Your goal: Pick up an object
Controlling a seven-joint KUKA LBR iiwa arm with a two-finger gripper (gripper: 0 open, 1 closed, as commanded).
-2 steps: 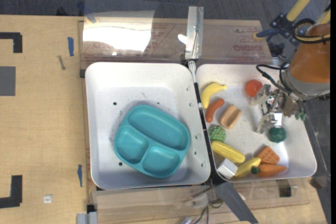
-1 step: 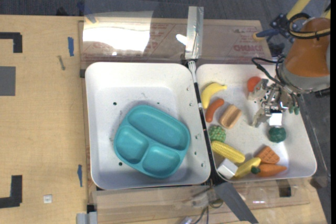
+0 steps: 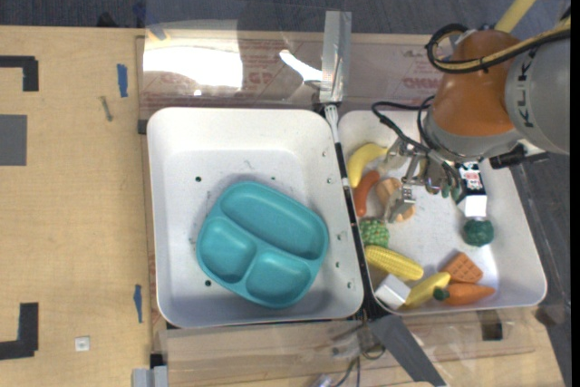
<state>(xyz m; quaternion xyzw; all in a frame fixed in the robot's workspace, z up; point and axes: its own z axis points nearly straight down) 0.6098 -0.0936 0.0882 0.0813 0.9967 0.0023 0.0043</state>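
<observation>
The small peach-coloured toy (image 3: 390, 191) lies on the floor of the right bin (image 3: 526, 285), just beside the banana (image 3: 364, 160) and under the tool (image 3: 405, 195). The tool hangs low over it, but I cannot tell how it stands. Nothing looks lifted, so the pick appears not yet done.

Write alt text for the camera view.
The gripper hangs low over the right bin, above toy food: a banana, corn cob and carrot. The left bin holds a teal divided plate.
</observation>
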